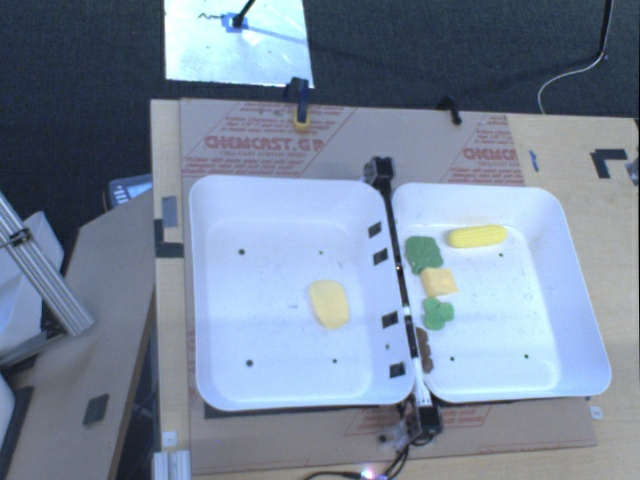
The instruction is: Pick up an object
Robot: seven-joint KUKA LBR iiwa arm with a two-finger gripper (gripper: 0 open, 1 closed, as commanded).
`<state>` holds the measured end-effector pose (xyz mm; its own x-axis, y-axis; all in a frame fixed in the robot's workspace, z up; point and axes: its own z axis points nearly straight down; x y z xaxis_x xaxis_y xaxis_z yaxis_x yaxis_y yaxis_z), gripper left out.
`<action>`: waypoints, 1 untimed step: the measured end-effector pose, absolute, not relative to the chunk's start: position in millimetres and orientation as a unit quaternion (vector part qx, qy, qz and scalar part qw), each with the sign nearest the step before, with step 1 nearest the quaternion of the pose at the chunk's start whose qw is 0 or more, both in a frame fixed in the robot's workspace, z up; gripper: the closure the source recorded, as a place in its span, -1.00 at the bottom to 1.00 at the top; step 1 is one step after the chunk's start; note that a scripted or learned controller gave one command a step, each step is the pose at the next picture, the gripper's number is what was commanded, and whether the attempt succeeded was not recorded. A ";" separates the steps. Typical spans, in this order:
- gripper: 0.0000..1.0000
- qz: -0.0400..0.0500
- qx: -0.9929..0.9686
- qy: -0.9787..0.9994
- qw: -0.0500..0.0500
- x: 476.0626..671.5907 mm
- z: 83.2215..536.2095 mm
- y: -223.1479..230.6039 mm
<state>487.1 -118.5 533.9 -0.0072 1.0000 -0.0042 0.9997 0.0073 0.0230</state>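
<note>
I am eyeing the pale yellow lump (329,303) lying at five o'clock of the left bin (215,196), probably light, soft foam, best pinched across its narrow width.

Left bin (250,218): floor largely unobstructed; a single pale yellow piece (329,303) is seen right of centre, with open room on all sides. Right bin (560,298): obstacles are clustered by the dividing rims, namely a large green piece (423,253), a yellow block (438,282) and a small green piece (437,313), set close together. A yellow corn cob (477,236) is found near the far wall. The right half is left open.
</note>
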 end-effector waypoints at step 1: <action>1.00 -0.002 0.705 0.710 -0.003 486.4 338.8 -59.7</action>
